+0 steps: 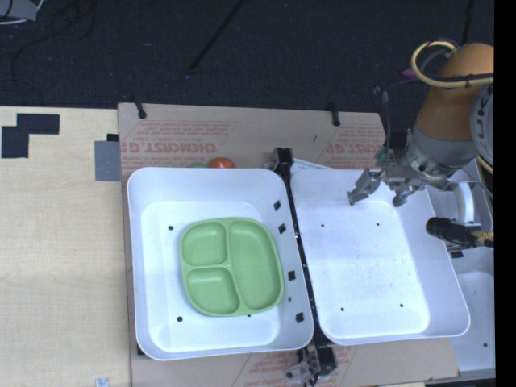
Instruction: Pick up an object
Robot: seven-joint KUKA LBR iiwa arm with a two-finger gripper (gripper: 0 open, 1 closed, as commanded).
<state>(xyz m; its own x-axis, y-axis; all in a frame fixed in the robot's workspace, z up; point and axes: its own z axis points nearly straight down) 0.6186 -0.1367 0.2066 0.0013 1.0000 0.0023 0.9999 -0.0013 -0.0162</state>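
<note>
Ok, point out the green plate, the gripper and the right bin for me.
green plate (231,266), camera view, on the divider between its compartments
gripper (379,193), camera view, midway between the fingertips
right bin (379,272), camera view, on its bare floor

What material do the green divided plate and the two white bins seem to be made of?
The green three-compartment plate looks like moulded plastic with a matte finish: even colour, rounded ridges, no glare. The left white shallow bin and the right white shallow bin also look like smooth plastic, with soft rounded rims and a faint sheen, though painted metal cannot be ruled out.
</note>
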